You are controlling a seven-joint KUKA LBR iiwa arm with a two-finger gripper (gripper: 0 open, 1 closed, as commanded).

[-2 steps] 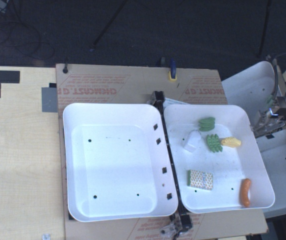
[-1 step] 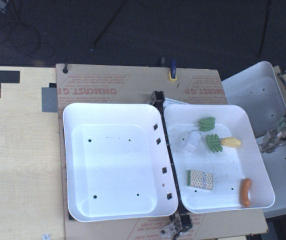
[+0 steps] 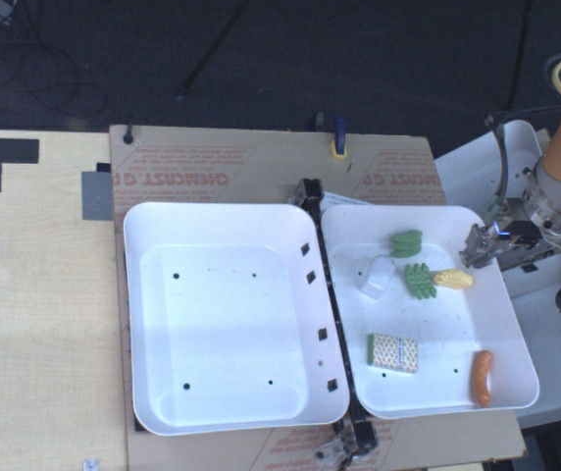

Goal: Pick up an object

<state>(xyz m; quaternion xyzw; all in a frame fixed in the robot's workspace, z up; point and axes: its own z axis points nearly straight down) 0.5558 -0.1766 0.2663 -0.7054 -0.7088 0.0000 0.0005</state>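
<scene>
Camera view: claw (image 3: 479,247) low over right bin's (image 3: 516,337) edge; finger state unclear.

Two bins side by side on the bench — left bin (image 3: 153,263), right bin (image 3: 516,361) touching it along the middle. In the right bin: a toy vegetable (image 3: 406,242) toward the back, a toy corn cob (image 3: 437,281) just in front of it, a small clear cup (image 3: 374,281) left of the corn. A small box (image 3: 393,352) lies nearer the front, a toy sausage (image 3: 481,377) at the front right corner. Gripper (image 3: 477,246) sits over the right bin's right rim — right of the corn, apart from it.
</scene>
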